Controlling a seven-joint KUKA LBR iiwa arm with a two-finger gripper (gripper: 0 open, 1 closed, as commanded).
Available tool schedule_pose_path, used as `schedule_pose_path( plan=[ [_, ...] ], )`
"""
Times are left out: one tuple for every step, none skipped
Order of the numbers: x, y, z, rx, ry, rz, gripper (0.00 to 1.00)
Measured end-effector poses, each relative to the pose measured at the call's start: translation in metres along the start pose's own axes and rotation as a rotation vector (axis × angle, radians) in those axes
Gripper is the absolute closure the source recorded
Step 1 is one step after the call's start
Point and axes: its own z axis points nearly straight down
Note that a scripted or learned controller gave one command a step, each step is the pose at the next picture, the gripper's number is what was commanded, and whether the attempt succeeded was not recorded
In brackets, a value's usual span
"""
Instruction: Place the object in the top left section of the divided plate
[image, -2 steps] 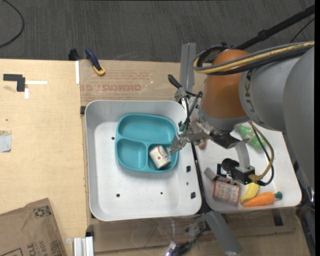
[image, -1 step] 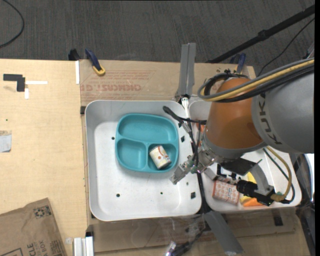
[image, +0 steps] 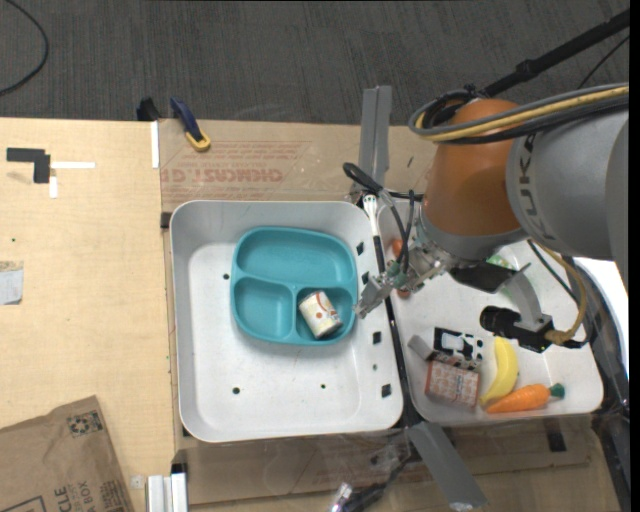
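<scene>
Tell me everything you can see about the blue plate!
The plate is teal blue and looks like smooth plastic, with rounded corners and raised ridges splitting it into three sections: one wide one along the top and two smaller ones below. It lies flat in the left white bin, toward the bin's upper right. A small white cup with a reddish pattern lies tipped on its side in the lower right section. The other two sections hold nothing. The gripper hangs just past the plate's right edge.
</scene>
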Motion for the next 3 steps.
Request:
schedule_pose_path(
  plan=[
    [-0.07,0.055,-0.061,-0.003,-0.002,-0.051,0.0],
    [-0.064,0.094,-0.109,-0.004,-0.003,-0.25,0.0],
    [-0.001,0.078,-0.103,0.0,-0.001,0.106,0.0]
  ],
)
